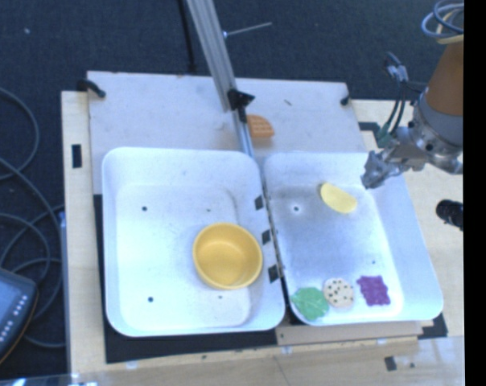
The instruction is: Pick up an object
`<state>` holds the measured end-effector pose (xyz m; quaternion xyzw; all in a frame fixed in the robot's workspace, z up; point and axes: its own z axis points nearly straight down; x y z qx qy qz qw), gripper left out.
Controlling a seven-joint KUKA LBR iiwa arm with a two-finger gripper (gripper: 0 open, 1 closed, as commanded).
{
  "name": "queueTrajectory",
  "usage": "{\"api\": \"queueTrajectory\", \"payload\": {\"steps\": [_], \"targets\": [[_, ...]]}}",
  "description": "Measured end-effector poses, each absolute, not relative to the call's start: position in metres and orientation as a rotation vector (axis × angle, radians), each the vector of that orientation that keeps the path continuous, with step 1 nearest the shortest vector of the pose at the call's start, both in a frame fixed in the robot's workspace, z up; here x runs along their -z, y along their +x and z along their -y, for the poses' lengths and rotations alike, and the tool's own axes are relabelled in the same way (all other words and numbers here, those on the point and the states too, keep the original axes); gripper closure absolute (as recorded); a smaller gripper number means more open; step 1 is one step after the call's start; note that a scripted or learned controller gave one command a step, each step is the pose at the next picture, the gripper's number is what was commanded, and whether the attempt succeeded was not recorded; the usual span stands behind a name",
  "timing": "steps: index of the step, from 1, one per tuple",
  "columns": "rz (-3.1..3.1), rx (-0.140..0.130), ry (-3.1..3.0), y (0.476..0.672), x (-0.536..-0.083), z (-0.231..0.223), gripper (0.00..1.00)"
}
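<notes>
The right bin holds a flat yellow piece near its far side. Along its near edge lie a green piece, a round cream cookie with dark dots and a purple piece. A yellow bowl sits in the left bin. My gripper hangs over the far right corner of the right bin, just right of and above the yellow piece, with nothing seen in it.
An orange object lies on the white board behind the bins. A slanted metal pole rises from between the bins toward the top. Cables and a tablet lie on the floor at left.
</notes>
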<state>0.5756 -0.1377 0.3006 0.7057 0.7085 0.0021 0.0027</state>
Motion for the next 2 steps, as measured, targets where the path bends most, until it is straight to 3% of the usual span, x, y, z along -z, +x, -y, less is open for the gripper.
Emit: {"api": "queueTrajectory", "payload": {"steps": [2], "targets": [[-2.228, -0.002, 2.214, 0.57, -0.29, 0.035, 1.0]]}}
